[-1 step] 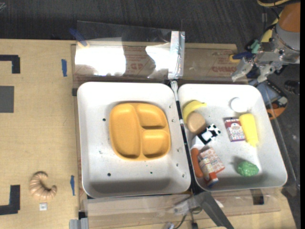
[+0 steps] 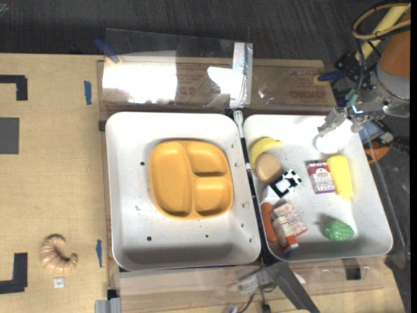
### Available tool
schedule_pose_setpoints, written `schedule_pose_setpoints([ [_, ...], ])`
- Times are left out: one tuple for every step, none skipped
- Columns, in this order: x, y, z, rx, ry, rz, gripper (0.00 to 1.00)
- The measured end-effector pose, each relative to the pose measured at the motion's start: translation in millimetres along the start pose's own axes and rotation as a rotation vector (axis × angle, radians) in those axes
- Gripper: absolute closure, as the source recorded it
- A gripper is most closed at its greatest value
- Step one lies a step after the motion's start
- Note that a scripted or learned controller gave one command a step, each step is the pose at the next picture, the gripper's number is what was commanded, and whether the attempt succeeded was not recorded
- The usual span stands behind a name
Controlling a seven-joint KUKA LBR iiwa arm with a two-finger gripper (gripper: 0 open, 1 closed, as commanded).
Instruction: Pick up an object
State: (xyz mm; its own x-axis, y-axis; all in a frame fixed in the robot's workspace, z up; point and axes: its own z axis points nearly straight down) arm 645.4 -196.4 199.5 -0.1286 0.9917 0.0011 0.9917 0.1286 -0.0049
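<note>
Gripper (image 2: 345,117) poised at the right bin's (image 2: 381,240) far right corner.
Its opening cannot be told; the yellow block (image 2: 341,175) lies just beside.

Two shallow white bins sit side by side on the bench. The left bin (image 2: 124,194) holds a yellow three-compartment plastic tray (image 2: 191,177) at its middle. The right bin (image 2: 374,240) holds a small red carton (image 2: 321,177) just left of a yellow block (image 2: 341,175), a green lumpy toy (image 2: 338,229) in front of them, and a black-and-white checkered piece (image 2: 286,182) toward its left wall. A tan croissant-shaped toy (image 2: 58,253) lies on the bench, well left of both bins.
</note>
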Motion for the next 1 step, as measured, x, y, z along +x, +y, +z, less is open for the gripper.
schedule_pose_setpoints([
  [-1.6,-40.4,98.2,-0.019,-0.008,-0.098,0.0],
])
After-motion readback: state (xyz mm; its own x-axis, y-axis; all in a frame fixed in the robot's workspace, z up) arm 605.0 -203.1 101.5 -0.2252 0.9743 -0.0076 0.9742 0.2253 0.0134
